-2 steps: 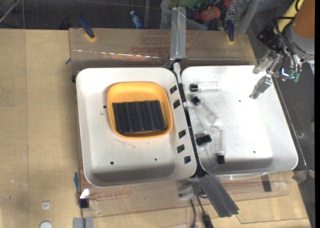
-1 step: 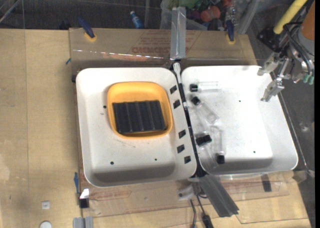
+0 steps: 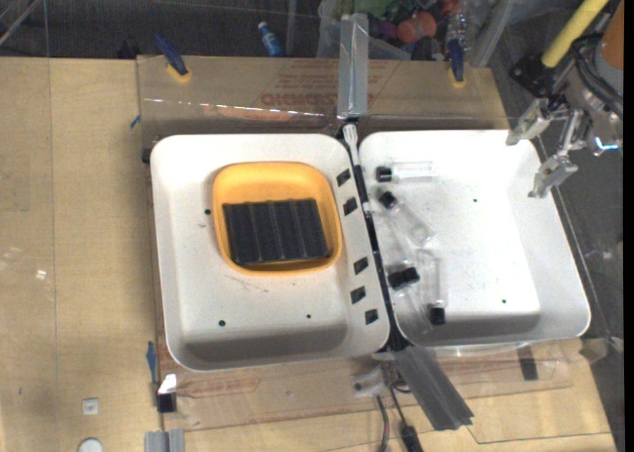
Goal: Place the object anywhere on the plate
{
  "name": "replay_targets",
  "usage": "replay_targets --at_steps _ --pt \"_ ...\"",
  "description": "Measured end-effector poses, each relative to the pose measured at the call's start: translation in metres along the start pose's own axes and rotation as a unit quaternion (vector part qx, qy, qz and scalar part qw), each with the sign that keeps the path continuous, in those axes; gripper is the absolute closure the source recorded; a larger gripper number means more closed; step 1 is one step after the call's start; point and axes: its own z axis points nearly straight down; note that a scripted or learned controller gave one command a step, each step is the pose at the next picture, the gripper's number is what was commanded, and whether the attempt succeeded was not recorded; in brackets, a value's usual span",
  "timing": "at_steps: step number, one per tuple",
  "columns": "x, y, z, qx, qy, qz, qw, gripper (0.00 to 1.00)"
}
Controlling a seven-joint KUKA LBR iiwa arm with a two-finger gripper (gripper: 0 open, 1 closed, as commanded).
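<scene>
Camera view. Two shallow white bins sit side by side on the counter (image 3: 69,242). The left bin (image 3: 183,272) holds an orange plate (image 3: 272,180), rounded-square in outline, on which a dark ribbed slab (image 3: 275,232) already lies. The right bin (image 3: 505,242) holds the objects to be moved: several clear tubes with black caps (image 3: 401,242), strewn along its left side near the divider, some touching or overlapping one another. The tool (image 3: 553,158) hangs over the far right corner of the right bin, well apart from the tubes, its two thin fingers spread and nothing between them.

Handling, as judged: the tubes look light, rigid and smooth, so likely to roll or slip under a poor pinch; being transparent, their edges are hard to make out. The best hold is probably across the barrel near a black cap, on a tube lying apart from its neighbours, such as the one nearest the far wall (image 3: 401,173). Bare orange rim around the slab leaves little room for setting down.
</scene>
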Motion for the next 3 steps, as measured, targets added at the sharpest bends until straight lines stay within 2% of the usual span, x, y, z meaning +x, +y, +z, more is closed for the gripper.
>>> replay_targets --at_steps 1,2,3 --pt "-0.005 0.0 0.005 0.0 0.0 -0.144 0.9895 0.0" --pt "-0.005 -0.001 -0.005 -0.001 0.0 -0.293 0.9563 0.0" --pt "-0.004 0.0 0.017 -0.004 0.002 -0.443 0.8965 0.0"
